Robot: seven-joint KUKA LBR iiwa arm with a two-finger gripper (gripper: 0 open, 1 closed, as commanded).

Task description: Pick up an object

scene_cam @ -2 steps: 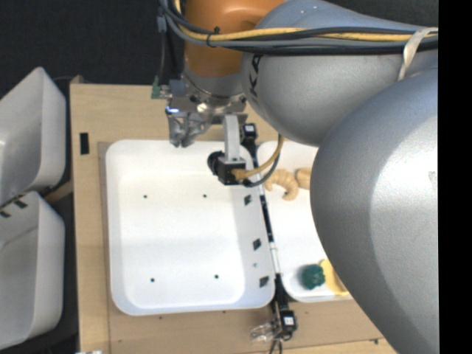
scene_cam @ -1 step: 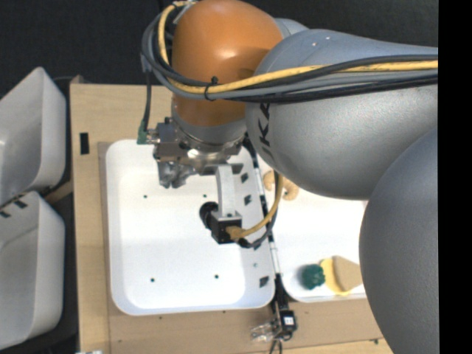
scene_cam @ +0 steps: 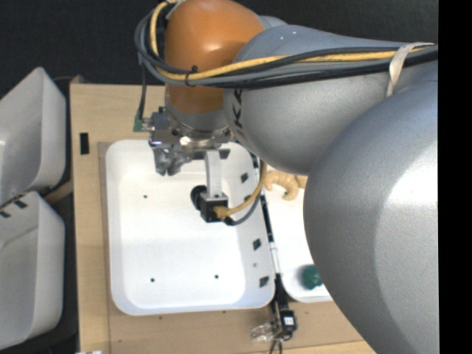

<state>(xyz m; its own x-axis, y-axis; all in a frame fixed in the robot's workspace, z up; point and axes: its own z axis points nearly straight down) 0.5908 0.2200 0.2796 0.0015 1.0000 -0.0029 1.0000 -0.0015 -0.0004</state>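
Grey arm (scene_cam: 332, 109) with orange band stood over the left white bin (scene_cam: 125, 234), gripper (scene_cam: 173, 157) hung above its far part, its opening could not be told, small green object (scene_cam: 310, 276) lay at the right bin's (scene_cam: 289, 231) near end, tan object (scene_cam: 285, 184) farther back

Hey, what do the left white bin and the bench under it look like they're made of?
Left bin: likely moulded plastic, going by its smooth, slightly glossy white surface and rounded corners. Bench: probably wood or plywood, going by its matte, pale tan surface.
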